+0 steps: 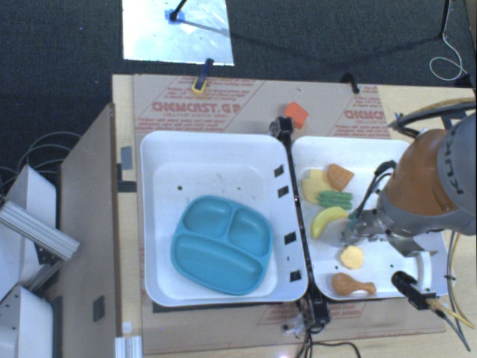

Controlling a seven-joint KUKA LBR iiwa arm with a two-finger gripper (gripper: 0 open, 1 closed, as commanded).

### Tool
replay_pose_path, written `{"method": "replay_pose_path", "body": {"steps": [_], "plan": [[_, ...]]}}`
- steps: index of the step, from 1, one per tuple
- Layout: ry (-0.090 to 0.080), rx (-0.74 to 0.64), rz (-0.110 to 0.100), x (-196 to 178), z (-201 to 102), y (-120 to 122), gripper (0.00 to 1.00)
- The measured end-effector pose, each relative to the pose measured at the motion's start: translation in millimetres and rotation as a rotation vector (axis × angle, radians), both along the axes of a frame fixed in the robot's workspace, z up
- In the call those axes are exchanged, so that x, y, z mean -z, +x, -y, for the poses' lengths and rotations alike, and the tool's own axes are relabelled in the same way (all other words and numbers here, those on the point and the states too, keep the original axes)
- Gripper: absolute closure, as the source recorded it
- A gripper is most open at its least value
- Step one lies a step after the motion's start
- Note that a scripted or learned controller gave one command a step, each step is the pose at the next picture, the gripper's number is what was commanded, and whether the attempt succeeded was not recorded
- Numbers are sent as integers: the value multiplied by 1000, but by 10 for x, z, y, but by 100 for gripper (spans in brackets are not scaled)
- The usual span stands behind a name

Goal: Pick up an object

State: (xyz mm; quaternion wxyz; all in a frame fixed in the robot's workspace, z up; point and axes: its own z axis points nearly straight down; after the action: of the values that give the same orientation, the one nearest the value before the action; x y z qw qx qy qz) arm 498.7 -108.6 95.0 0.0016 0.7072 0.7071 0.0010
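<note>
Your hand (352, 231) hovers by the banana (328, 219); I cannot tell its grip state, so centre over it before closing.

A blue divided tray (222, 243) is lying in the left bin (160, 155). In the right bin (387, 146), toy foods are sitting together: a banana (328, 219), green beans (335, 198), a drumstick (352, 283) and a pale round piece (352, 257). The pincer (350, 231) is hanging just right of the banana.
</note>
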Motion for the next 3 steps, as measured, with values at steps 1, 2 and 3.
{"method": "replay_pose_path", "body": {"steps": [1, 2, 3], "plan": [[4, -14, 6, -945, -875, -55, 100], [6, -18, 5, -1577, -2110, -23, 100], [0, 4, 8, -2456, -1342, -110, 100]]}}
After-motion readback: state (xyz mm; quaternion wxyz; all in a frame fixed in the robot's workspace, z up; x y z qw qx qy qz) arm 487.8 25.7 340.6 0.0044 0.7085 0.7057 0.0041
